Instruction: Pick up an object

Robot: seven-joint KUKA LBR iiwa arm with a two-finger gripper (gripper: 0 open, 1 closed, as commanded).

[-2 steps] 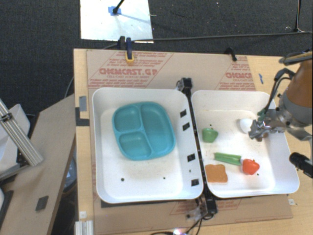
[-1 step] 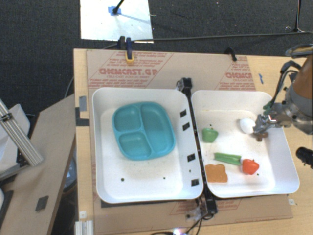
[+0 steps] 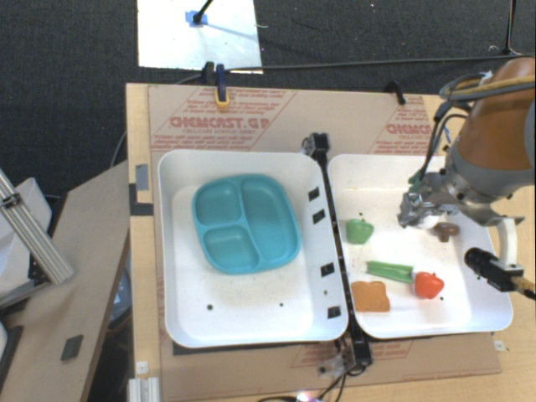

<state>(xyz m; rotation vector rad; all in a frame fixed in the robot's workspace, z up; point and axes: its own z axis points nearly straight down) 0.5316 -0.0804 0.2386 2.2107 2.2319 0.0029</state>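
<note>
At the frame's right, the gripper (image 3: 419, 208) hovers over the right bin (image 3: 481, 308); its grip cannot be judged. Nearby lie a green pepper (image 3: 359, 230), green stick (image 3: 389, 270), red item (image 3: 429, 285) and orange piece (image 3: 370, 296). A teal tray (image 3: 246, 223) occupies the left bin (image 3: 180, 308).

**Even light, soft picture**

From my screen the bench (image 3: 251, 111) is evenly and brightly lit from above, with no hard glare. The two white bins (image 3: 180, 308) come close to washing out but keep their rims readable. Shadows are faint and short, pooling just under the teal tray (image 3: 247, 223) and beside the small items. The dark floor swallows detail. The picture is a little soft and grainy throughout, and the arm (image 3: 498, 141) looks slightly blurred.
</note>
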